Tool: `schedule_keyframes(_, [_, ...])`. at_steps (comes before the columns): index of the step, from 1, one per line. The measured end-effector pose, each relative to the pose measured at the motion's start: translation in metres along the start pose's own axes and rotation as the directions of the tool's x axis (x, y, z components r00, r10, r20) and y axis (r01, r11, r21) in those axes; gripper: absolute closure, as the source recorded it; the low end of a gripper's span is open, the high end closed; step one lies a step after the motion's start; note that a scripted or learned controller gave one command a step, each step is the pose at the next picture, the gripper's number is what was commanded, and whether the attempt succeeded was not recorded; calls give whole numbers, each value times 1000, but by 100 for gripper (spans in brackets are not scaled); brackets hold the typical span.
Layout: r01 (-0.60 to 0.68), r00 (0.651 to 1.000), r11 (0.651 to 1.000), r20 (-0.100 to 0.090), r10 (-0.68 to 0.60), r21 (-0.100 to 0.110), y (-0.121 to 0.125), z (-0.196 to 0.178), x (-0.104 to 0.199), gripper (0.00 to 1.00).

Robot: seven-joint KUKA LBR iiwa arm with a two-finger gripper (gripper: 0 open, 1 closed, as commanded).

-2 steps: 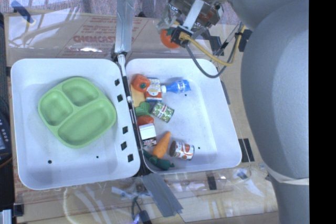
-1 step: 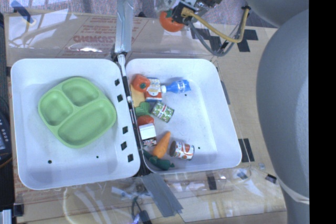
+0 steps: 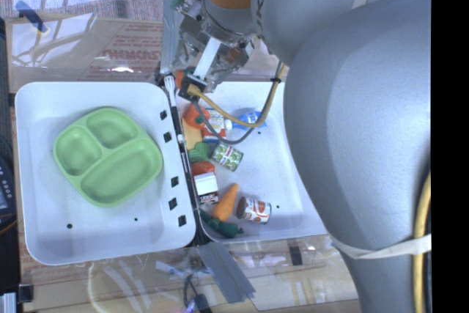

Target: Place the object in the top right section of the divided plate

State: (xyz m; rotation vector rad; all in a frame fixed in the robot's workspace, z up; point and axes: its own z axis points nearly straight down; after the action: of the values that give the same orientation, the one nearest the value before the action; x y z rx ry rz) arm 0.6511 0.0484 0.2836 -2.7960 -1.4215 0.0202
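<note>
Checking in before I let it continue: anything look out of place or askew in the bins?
Nothing looks spilled or broken. The toy items, including the carrot and two small cans, lie jumbled on their sides along the right bin's left wall. The green divided plate sits flat but rotated in the left bin.

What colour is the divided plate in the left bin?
Light green, plain with no pattern. The divided plate shows best in the camera view.
</note>
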Motion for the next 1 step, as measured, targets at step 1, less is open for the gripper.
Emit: schedule_keyframes(1, [-146, 989, 989, 1, 146, 0, -52, 99, 59, 100])
